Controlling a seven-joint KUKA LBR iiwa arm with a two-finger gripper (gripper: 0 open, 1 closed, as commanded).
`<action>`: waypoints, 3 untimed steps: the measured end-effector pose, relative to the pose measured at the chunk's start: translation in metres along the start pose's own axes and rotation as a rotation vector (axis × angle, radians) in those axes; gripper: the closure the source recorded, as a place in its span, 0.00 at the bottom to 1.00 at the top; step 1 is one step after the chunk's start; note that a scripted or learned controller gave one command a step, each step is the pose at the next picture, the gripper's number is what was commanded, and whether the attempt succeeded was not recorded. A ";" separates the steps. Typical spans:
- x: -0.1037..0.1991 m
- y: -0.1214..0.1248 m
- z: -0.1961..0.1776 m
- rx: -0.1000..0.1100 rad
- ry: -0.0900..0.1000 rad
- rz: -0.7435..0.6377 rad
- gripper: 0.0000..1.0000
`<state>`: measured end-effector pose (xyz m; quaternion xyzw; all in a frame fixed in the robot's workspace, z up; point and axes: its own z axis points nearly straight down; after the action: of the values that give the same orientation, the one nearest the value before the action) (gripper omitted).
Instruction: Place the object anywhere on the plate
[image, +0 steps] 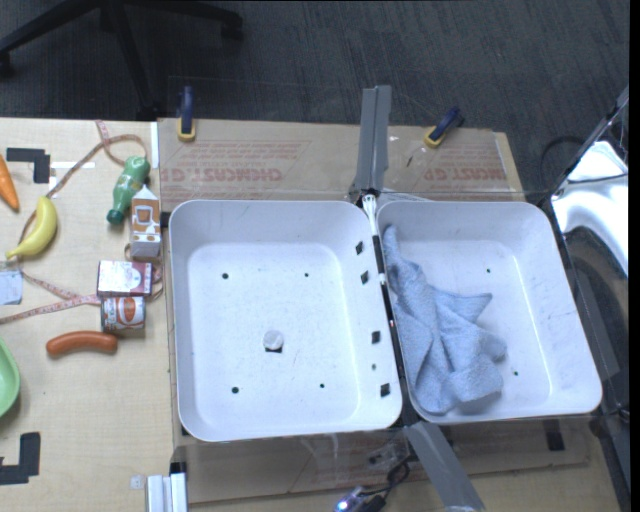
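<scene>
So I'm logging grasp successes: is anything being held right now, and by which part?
Nothing is seen held: the small grey object lies loose in the left bin.

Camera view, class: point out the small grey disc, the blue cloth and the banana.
small grey disc (273, 342), camera view, its top face.
blue cloth (445, 335), camera view, middle folds.
banana (36, 230), camera view, mid-curve.

red upside-down print on the cardboard sheet (300, 160) behind the bins, repeated left and right, looks like "CHEMCAT", not certain, small carton (145, 222) and can (124, 312) labels too small to read
</scene>
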<state>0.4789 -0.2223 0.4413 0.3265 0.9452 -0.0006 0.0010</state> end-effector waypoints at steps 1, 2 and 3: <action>0.000 0.000 0.000 0.000 -0.001 0.048 1.00; 0.000 0.000 0.000 0.000 -0.001 0.066 1.00; 0.000 0.000 0.000 0.000 -0.001 0.111 1.00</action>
<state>0.4788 -0.2224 0.4417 0.3785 0.9256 -0.0008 0.0015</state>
